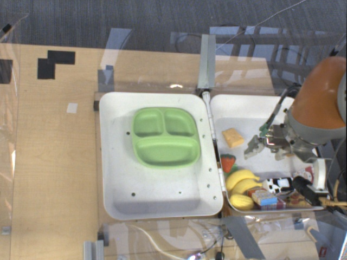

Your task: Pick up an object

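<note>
Two shallow white bins sit side by side on the table (49, 161), and the task stands at an early stage: nothing has been lifted.

Arm (325, 104): grey with an orange band, reaching in from the right over the right bin (238, 110). It hangs above the middle of that bin.

Left bin (116, 199): holds one green divided plate (165, 137), lying flat toward the far half. It is well apart from the arm.

Right bin: holds the candidate objects. A yellow-tan wedge, likely toy cheese (233, 137), lies alone on bare floor near the centre left. A small red item (228, 161) sits against the divider. A bunch of yellow bananas (242, 184) lies at the near left corner, with a clutter of small packets and toys (276, 193) along the near wall to its right; individual pieces there are too crowded to name.

End effector (262, 144): its two fingers stand apart, pointing down and left, with nothing between them. It sits just to the right of the cheese and farther than the bananas, not touching either as far as can be judged.

Assessment: approach appears under way; descent, closure on an object and the lift all remain. The cheese looks the nearest and least obstructed target.
</note>
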Motion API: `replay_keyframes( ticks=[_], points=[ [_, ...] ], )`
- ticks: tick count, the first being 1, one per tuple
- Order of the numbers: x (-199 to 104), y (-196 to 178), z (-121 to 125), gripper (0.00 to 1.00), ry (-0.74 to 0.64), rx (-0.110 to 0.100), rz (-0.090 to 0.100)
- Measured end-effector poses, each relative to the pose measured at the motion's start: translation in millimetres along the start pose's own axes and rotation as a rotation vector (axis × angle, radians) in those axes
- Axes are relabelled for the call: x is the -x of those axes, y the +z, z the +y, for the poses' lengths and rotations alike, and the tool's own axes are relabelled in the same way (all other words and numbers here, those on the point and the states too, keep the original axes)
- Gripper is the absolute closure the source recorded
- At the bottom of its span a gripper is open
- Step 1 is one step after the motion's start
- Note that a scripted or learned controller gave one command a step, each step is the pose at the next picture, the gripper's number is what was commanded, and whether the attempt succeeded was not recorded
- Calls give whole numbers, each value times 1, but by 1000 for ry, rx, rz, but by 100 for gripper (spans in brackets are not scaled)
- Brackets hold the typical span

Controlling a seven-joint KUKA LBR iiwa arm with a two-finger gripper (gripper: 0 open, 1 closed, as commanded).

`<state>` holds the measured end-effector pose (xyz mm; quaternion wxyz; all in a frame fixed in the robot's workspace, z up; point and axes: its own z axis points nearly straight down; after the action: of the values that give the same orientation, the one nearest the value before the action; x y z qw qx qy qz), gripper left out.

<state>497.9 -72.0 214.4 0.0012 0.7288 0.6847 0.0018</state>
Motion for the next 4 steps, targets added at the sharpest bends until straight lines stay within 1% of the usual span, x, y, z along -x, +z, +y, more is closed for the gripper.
replay_keyframes(
  ticks=[1,2,3,4],
  points=[
    [1,-57,32,0,54,1,-1],
    [-44,31,44,0,-37,-3,-1],
    [10,81,52,0,-259,0,-1],
    [19,125,127,0,-230,10,-2]
  ],
)
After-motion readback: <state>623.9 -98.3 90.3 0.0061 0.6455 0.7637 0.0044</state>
